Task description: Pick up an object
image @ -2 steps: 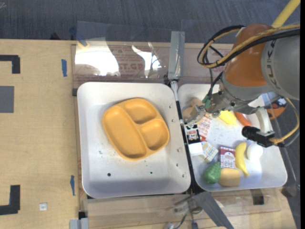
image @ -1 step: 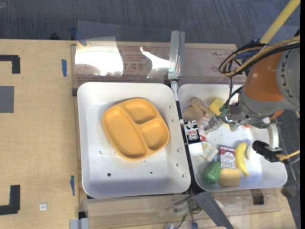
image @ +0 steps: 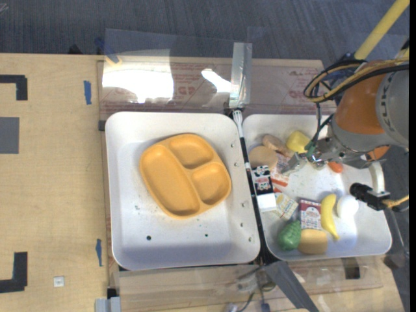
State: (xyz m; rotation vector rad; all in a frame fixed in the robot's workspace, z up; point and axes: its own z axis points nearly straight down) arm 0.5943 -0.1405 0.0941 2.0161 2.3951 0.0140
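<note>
The right bin (image: 377, 242) holds several toy foods. Among them are a yellow banana (image: 329, 214), a red box (image: 310, 214), a green vegetable (image: 290, 235) and a yellow bread piece (image: 314, 241). A tan potato shape (image: 263, 156), a yellow lemon (image: 298, 140) and a black-and-white carton (image: 262, 178) lie toward the bin's left and back. My gripper (image: 294, 162) reaches in from the right, low over the bin's back left part, just right of the tan potato shape and below the lemon. Nothing visibly hangs from it.
An orange divided plate (image: 185, 173) lies in the left bin (image: 123, 239). A white egg shape (image: 348, 207) and a small orange piece (image: 335, 168) sit under the arm's wrist. The divider wall (image: 250, 194) runs between the bins. Cables loop over the arm at the back right.
</note>
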